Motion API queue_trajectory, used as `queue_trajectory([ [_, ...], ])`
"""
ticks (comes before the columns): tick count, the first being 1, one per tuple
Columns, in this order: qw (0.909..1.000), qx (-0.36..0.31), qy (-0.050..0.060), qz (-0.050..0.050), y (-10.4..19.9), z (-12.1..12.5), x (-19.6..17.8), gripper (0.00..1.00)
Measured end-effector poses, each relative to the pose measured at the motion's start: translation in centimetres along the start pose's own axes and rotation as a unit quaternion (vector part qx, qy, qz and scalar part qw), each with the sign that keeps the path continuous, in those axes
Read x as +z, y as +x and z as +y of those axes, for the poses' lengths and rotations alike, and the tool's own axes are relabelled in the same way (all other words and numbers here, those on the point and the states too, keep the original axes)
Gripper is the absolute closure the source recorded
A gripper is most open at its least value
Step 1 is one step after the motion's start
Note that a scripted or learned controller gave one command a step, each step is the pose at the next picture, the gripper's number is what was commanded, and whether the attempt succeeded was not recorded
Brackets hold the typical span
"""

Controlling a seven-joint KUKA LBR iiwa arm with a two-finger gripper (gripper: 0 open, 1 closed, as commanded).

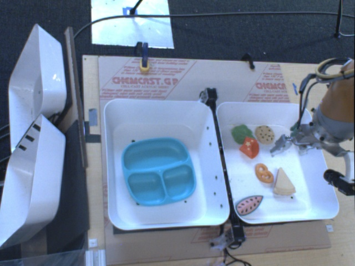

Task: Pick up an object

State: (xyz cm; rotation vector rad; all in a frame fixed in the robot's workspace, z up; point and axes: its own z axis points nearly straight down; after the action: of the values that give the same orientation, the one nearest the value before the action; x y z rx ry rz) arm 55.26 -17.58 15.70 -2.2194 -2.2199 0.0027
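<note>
The right bin [316, 204] holds several toy foods: a green broccoli piece [241, 132], a chocolate-chip cookie [265, 133], a red pepper piece [249, 147], an orange pretzel [264, 173], a pale cheese wedge [283, 183] and a watermelon slice [248, 205]. My gripper [281, 143] reaches in from the right and hangs over the bin's upper middle, just right of the cookie and above the pretzel and wedge. It looks open, with nothing between its fingers.
The left bin [119, 204] holds a blue divided plate [158, 169]. A black divider [219, 148] runs between the bins. Two spare white bins [33, 121] lean at the far left. Cables loop near the arm's wrist [310, 85].
</note>
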Motion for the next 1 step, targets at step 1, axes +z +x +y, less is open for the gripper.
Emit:
queue_trajectory([
  [1,1.0,0.0,-0.001,0.0,-0.17,0.24,4.16,0.0],
])
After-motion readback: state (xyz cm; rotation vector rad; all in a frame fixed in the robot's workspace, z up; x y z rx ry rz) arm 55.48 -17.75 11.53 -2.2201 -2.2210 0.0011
